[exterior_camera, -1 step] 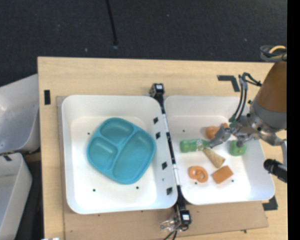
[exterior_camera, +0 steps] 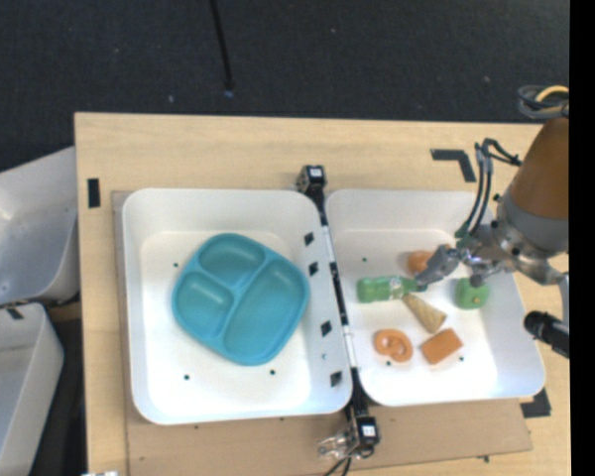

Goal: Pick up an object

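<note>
The right bin (exterior_camera: 506, 365) holds several small toy food pieces. A green piece (exterior_camera: 380, 289) lies near its left wall, with a small orange piece (exterior_camera: 417, 261) behind it. A tan cone (exterior_camera: 426, 312) lies in the middle. An orange pretzel (exterior_camera: 393, 344) and an orange block (exterior_camera: 441, 346) sit toward the front. A small green piece (exterior_camera: 470, 294) lies to the right. My gripper (exterior_camera: 444, 265) hangs low over the bin between the small orange piece and the small green piece, just above the tan cone. I see nothing held in it.
A blue divided plate (exterior_camera: 240, 298) lies in the left bin (exterior_camera: 149, 385). A ridge with black clips (exterior_camera: 329, 296) separates the two bins. The arm's orange band (exterior_camera: 547, 172) and cables (exterior_camera: 486, 167) stand over the right bin's back right corner.
</note>
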{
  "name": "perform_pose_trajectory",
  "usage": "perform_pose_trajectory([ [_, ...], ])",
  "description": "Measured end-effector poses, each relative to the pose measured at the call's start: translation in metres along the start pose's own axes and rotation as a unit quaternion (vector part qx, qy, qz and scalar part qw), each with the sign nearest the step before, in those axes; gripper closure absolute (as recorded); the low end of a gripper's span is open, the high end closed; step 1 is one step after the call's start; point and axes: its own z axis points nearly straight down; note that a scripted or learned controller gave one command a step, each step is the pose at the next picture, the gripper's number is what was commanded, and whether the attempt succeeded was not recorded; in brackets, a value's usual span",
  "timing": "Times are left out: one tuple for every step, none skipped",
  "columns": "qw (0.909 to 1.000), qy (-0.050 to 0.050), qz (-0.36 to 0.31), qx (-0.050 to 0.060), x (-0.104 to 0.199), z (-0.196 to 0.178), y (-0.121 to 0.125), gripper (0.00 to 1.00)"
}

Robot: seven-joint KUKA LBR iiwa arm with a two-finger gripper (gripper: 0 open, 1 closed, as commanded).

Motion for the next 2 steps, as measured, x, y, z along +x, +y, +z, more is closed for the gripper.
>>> perform_pose_trajectory([
  [1.0000, -0.001, 0.002, 0.002, -0.001, 0.048, -0.008, 0.00],
  [1.0000, -0.001, 0.002, 0.003, -0.005, 0.113, -0.006, 0.00],
])
